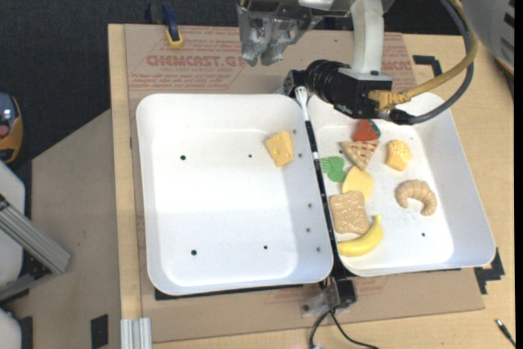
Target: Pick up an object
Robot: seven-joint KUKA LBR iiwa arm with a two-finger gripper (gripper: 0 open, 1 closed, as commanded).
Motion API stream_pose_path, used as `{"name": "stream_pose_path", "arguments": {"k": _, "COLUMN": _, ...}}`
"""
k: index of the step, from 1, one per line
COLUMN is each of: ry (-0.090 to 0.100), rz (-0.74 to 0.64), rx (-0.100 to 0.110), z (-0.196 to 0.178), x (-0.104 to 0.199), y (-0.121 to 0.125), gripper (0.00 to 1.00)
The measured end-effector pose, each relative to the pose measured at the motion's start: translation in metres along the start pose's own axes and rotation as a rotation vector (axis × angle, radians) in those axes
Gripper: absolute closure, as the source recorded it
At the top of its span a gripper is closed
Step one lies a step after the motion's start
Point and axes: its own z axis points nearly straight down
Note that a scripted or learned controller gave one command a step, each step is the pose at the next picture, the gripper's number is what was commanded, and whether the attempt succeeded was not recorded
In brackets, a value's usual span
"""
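My gripper [267, 45] hangs high over the back edge of the left bin [163, 200], with nothing visible between its fingers. A yellow cheese wedge [279, 149] lies in the left bin near its right wall. The right bin [458, 200] holds a red strawberry [365, 130], a pizza slice [360, 151], a corn piece [398, 154], a green leaf [333, 168], a yellow slab [359, 182], a croissant [416, 195], a brown cracker [350, 212] and a banana [363, 240].
A black camera mount with a yellow cable [347, 90] sits over the back of the right bin. A blue and yellow clamp [172, 24] stands on the board behind the left bin. Metal framing [24, 237] lies at the left.
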Motion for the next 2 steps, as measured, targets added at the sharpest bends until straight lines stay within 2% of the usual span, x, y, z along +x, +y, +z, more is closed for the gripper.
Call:
{"name": "stream_pose_path", "arguments": {"k": 1, "ry": -0.014, "rz": 0.005, "rx": 0.032, "z": 0.093, "x": -0.029, "y": -0.036, "gripper": 1.00}}
{"name": "stream_pose_path", "arguments": {"k": 2, "ry": -0.010, "rz": -0.001, "rx": 0.025, "z": 0.111, "x": 0.001, "y": -0.037, "gripper": 1.00}}
